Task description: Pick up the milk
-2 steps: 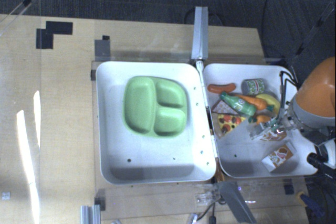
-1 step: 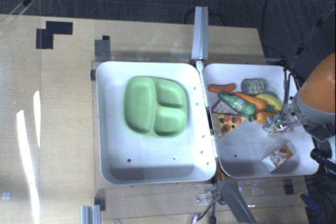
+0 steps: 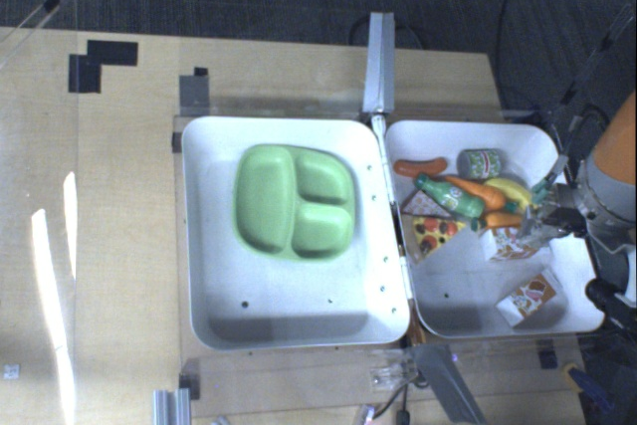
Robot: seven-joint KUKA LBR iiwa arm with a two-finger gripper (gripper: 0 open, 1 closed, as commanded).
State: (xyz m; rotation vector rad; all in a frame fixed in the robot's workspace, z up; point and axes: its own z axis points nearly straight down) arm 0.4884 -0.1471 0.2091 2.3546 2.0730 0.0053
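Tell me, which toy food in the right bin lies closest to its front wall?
The small milk carton, white with a brown print, alone in the front right corner. The sausage, bottle and banana cluster farther back.

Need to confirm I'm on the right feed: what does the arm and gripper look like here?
The arm enters at the right edge: a rounded grey body with an orange band above the wrist. Below it sits dark, blocky gripper hardware with thin metallic fingers and a greenish touch near the tips. Dark cables run along the floor behind it. No markings are legible.

Single fixed overhead camera, slanted down over both bins [image 3: 199,244].
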